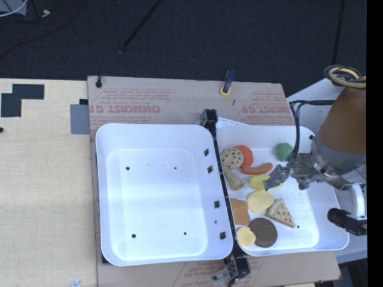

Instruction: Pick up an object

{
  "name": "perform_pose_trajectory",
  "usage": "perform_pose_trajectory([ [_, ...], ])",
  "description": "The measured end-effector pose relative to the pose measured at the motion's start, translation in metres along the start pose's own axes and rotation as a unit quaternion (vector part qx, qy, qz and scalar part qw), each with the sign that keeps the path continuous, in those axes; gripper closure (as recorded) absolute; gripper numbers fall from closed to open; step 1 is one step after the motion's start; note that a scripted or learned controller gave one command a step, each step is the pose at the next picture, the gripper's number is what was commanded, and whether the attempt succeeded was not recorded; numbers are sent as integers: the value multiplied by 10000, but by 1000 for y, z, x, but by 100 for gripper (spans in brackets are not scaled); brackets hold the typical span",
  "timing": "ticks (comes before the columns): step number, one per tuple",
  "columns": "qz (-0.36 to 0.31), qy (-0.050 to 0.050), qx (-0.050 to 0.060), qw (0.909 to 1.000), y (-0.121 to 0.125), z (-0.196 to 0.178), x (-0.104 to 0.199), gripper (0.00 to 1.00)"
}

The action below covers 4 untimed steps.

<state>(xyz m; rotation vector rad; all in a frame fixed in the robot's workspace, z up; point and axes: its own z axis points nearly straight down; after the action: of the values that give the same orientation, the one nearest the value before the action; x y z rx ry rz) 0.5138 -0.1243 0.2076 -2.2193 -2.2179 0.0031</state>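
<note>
The jaws (pixel 276 178) hang low in the right bin (pixel 323 235), spread or not I cannot tell, seemingly just above a yellow piece (pixel 261 182), so descend straight and close squarely around it.

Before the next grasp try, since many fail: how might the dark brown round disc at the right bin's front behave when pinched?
The dark brown round disc looks flat and low, so it likely won't roll, but fingers may struggle to get under it. It touches a small yellow round piece, which would probably shift too. It seems a light toy.
</note>
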Motion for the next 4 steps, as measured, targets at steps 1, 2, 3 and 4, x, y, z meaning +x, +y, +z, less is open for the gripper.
perform_pose_trajectory([
  [1,-3,-27,-82,10000,61,100,13,0],
  [2,-25,-17,-142,9999,51,110,-17,0],
  [3,4,-46,-192,9998,54,95,-21,100],
  [4,-33,3,-33,10000,55,16,53,100],
])
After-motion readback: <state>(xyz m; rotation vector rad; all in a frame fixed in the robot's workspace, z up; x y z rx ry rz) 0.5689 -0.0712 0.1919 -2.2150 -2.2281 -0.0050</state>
